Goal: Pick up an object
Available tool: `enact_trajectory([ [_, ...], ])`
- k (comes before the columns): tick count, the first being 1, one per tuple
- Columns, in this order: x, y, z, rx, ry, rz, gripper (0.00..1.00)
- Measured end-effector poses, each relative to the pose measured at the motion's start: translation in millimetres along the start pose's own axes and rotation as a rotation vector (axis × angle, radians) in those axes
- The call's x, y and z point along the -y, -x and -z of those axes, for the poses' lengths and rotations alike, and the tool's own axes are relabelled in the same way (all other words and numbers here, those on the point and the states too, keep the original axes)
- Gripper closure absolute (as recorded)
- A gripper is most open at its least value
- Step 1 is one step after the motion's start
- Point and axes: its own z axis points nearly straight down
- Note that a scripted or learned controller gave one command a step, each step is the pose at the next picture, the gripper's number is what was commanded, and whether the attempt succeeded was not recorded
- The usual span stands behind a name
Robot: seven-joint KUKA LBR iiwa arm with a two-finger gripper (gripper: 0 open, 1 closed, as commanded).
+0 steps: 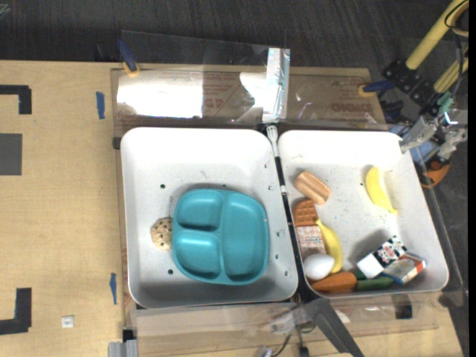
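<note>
The gripper (440, 129) sits at the right bin's (349, 151) far right corner, above the rim; I cannot tell its state. In this bin a banana (378, 187) lies near the right wall, a hot dog (312, 187) near the left, with a waffle (305, 213), egg (320, 265), carrot (336, 282) and box (390, 253) along the front. The left bin (149, 151) holds a teal tray (221, 234) with a cookie (161, 233) touching its left edge.

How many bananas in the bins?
2. One banana lies alone near the right bin's far right side. The other banana sits in the pile along its left edge. More could be hidden under the pile.
</note>
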Motion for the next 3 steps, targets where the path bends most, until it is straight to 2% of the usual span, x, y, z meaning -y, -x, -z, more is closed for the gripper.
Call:
enact_trajectory([
  [1, 53, 5, -114, -0.002, -0.004, -0.243, 0.0],
  [2, -11, -14, -184, -0.01, 0.01, -0.125, 0.0],
  [3, -2, -38, -190, 0.0, 0.003, -0.016, 0.0],
])
